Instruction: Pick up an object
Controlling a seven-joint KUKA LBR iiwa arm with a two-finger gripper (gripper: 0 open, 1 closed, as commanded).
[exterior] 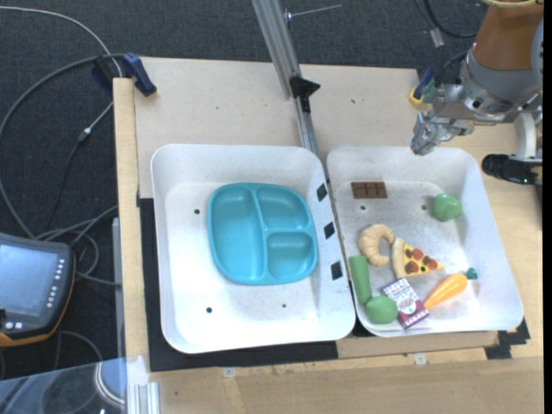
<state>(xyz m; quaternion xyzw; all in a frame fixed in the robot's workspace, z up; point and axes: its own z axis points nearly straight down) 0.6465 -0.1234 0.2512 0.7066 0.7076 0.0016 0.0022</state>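
Dark carpet is surrounding a tan bench (216, 102), with cables trailing off at 9 o'clock and a pendant (30, 287) sitting down at 8. Two white bins are lying side by side on the bench. Left bin (172, 317) is carrying a teal plate (261, 233) with three compartments, roughly dead center. Right bin (492, 231) is holding all the small stuff: a brown chocolate bar (369, 190) at its 11 o'clock, a green ball (446, 206) at 2, a croissant (376, 242) in the middle touching a pizza slice (414, 260), a carrot (448, 290) at 5, a green cucumber (360, 279) at 7, a green lump (380, 309) just below it, and a purple packet (406, 301) beside that.

Gripper (423, 143) is hanging over the right bin's top rim around 12 o'clock, well apart from every object, nothing between its tips. Can't tell how wide it's set, too small and dark.
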